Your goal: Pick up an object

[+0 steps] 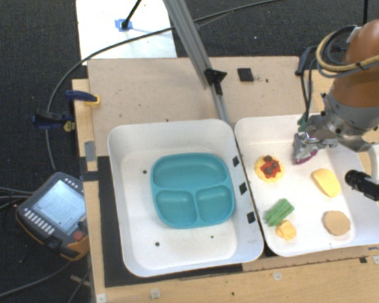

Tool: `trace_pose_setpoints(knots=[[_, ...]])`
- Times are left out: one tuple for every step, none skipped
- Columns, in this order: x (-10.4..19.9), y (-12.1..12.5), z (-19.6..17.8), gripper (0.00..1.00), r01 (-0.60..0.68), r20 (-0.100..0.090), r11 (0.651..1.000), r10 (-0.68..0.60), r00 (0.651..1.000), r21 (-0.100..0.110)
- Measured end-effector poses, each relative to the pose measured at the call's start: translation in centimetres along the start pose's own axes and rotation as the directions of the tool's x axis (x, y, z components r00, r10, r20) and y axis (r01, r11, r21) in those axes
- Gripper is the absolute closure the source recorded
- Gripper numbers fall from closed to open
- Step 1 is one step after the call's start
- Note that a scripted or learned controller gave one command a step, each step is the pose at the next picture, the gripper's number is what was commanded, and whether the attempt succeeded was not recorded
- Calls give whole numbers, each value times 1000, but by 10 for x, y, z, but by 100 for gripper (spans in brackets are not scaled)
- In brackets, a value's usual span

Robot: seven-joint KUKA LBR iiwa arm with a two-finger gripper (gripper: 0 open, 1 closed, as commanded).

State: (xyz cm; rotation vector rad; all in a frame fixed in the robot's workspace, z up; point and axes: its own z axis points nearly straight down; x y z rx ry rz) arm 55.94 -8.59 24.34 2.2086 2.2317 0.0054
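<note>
The right bin (250,133) holds several small food toys: a round pizza piece with red topping (269,168), a yellow wedge (326,182), a green vegetable (278,210), a small orange-yellow piece (286,230) and a tan round cookie (337,223). My gripper (303,151) hangs low over the upper right part of that bin, right of the pizza piece and above the yellow wedge. A purple-pink thing (303,159) shows at its tips; whether it is gripped I cannot tell.
The left bin (130,185) carries a teal divided tray (192,188). A metal pole (194,42) slants across the bench top above the bins. A teach pendant (54,214) lies off the bench at the left, with cables around it.
</note>
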Motion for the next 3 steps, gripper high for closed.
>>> trace_pose_setpoints(knots=[[58, 2, 8, 100, 1, -1, 1000, -1, 1000, 2], [102, 11, 16, 100, -1, 0, 1000, 1, 1000, 2], [150, 23, 25, 100, -1, -1, 1000, 1, 1000, 2]])
